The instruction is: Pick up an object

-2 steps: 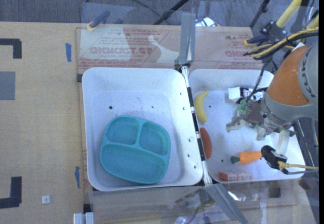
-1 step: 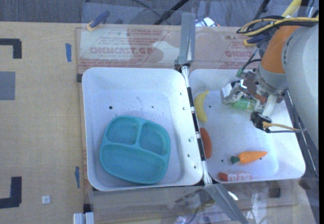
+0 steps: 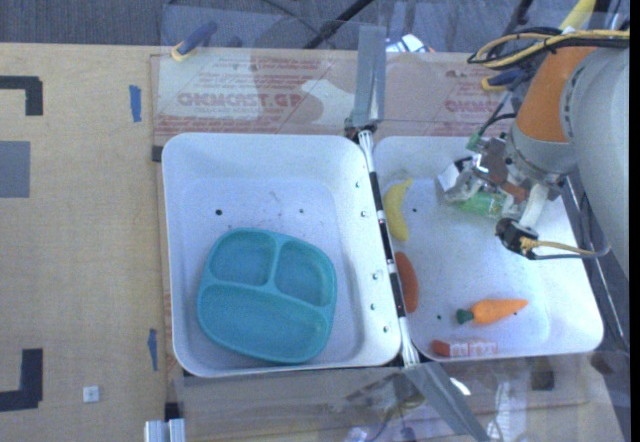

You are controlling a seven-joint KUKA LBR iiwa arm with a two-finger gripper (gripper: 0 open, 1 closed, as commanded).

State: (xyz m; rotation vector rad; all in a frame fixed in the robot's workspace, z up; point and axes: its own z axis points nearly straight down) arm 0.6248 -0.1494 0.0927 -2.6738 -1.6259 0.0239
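My gripper (image 3: 468,186) hangs low over the back of the right bin (image 3: 572,328), under the grey arm with its orange band. A small green object (image 3: 484,201) lies right at the gripper's tip, partly hidden by it; whether it is held is unclear. A yellow banana (image 3: 397,209) lies to the gripper's left by the bin's left wall. Below it lies a long red-orange piece (image 3: 406,281). An orange carrot with a green top (image 3: 490,311) rests near the front, and a small red item (image 3: 441,348) sits at the front edge.
The left bin (image 3: 190,170) holds a teal divided plate (image 3: 267,296) at its front. A raised divider (image 3: 380,230) separates the two bins. Cables (image 3: 545,248) trail from the wrist over the right bin's right side.
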